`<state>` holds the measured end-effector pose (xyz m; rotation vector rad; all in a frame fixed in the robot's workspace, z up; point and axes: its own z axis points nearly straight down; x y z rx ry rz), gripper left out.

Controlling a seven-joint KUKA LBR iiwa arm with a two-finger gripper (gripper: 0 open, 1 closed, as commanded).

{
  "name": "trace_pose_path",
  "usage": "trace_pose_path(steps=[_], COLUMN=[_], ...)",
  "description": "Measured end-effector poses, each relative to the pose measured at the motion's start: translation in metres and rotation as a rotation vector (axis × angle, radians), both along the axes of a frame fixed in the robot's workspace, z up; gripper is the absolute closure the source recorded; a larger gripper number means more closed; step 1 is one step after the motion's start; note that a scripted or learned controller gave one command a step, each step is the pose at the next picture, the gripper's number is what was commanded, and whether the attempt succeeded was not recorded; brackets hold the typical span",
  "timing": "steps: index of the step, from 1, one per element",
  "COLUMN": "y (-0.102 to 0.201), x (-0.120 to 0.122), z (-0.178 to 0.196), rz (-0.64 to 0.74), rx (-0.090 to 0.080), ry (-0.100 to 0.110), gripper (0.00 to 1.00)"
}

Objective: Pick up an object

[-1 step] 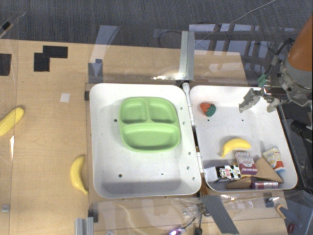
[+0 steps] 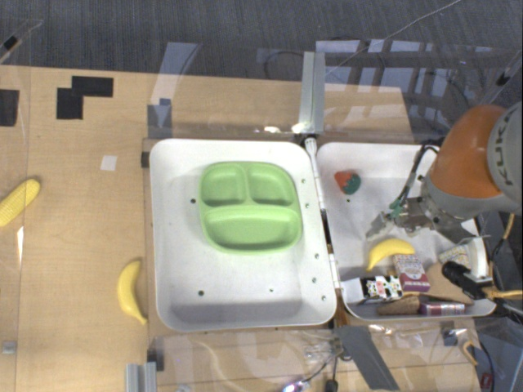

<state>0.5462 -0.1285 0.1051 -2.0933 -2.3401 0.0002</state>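
Observation:
The right bin [image 2: 372, 158] holds several small items. A red and green toy fruit [image 2: 349, 181] lies near its back left. A yellow banana [image 2: 389, 251] lies toward the front, with a pink box [image 2: 411, 273] and a black and white box [image 2: 381, 287] beside it. My gripper [image 2: 392, 219] hangs low inside this bin, just above and behind the banana, below the orange band [image 2: 462, 158] of the arm. Nothing visible is lifted off the bin floor.
A green divided plate [image 2: 248, 205] lies in the left bin [image 2: 176, 243]. A brown stick [image 2: 399, 306] and a pink tube [image 2: 445, 307] rest along the right bin's front wall. On the bench to the left lie another banana [image 2: 131, 291] and a yellow corn cob [image 2: 18, 202].

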Motion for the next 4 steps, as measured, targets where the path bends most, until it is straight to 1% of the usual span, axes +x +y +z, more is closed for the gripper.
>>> trace_pose_path(steps=[1,2,3,4], y=[0.004,0.014,-0.051,-0.075], x=[0.051,0.123,0.125,0.103], z=[-0.016,-0.018,-0.012,-0.018], rz=[0.168,0.072,0.153,0.14], rx=[-0.002,-0.002,-0.001,-0.003], ry=[-0.013,-0.011,-0.007,-0.01], gripper=[0.0,0.0,0.0,0.0])
